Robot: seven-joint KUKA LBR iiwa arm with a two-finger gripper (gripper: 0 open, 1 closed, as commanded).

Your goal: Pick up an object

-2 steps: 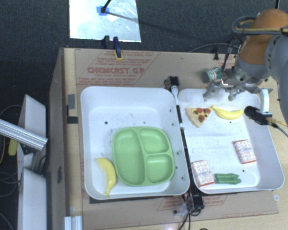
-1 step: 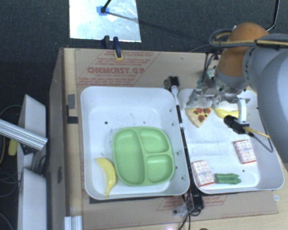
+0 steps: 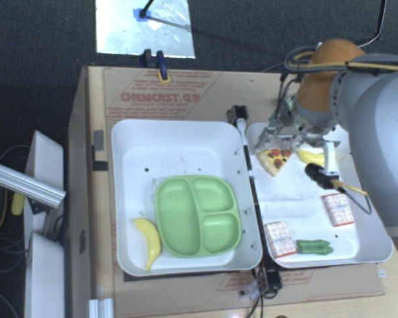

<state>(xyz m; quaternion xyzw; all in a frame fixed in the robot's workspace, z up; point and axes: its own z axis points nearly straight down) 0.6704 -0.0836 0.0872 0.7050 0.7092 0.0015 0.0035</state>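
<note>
1. The gripper (image 3: 279, 143) hangs over the 11 o'clock corner of the right bin (image 3: 298, 201). Whether it is open or closed cannot be told from this angle.
2. The pizza slice (image 3: 276, 161) lies in that same corner, just at the gripper's 6 o'clock. Its upper edge meets the metal tip, and nothing shows it being gripped.
3. Count in the right bin: one pizza slice, one banana (image 3: 311, 156) at the slice's 3 o'clock, two small boxes (image 3: 279, 238) (image 3: 338, 210) and one green pod (image 3: 314, 246) near the 6 o'clock rim.
4. Count in the left bin (image 3: 129, 144): one green plate (image 3: 198, 216) and a second banana (image 3: 149, 242) touching its 8 o'clock edge.
5. The slice is a flat wedge, pale yellow with red spots. The bananas are smooth, curved and yellow. The boxes are rectangular, white with red print. The plate is a glossy rounded square with three compartments.
6. Both bins are shallow, white and smooth, on a brown worktop (image 3: 159, 98) printed in red.
</note>
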